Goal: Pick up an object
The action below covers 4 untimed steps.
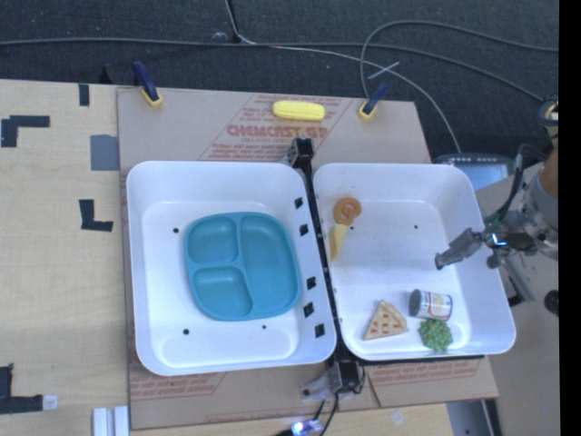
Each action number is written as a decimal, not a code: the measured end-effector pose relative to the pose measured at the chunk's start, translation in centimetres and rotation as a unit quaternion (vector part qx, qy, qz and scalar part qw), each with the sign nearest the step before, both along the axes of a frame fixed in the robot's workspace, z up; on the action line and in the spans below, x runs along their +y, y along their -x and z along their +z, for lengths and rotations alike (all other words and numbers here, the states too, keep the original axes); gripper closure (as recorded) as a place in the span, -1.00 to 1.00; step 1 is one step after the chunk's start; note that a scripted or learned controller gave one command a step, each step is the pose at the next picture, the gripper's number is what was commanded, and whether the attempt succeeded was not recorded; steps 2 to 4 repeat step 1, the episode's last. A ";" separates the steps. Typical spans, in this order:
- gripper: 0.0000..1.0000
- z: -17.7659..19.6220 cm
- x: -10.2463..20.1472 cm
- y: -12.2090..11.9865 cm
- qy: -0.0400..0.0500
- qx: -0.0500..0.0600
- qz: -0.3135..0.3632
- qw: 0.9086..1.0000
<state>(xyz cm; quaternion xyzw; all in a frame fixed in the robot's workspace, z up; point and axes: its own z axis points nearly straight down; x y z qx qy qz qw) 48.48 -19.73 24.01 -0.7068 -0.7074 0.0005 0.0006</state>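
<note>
Toys crowd the right white bin's [399,198] near corner: small tin can [430,304], green cluster [437,335]. Grey claw [451,252] hovers above, grip state unclear.

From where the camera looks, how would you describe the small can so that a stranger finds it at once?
Look at the right white bin, then at its near right corner, where three small things lie close together. The small can lies on its side, above the green vegetable piece and right of the pizza slice. It alone is a cylinder, with a dark end and a pale label.
</note>
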 end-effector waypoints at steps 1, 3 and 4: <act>-1.00 -6.2 0.6 -0.2 -0.001 0.003 0.000 1.000; -1.00 -6.2 0.6 -0.2 -0.001 0.003 0.000 1.000; -1.00 -6.2 0.6 -0.2 -0.001 0.003 0.000 1.000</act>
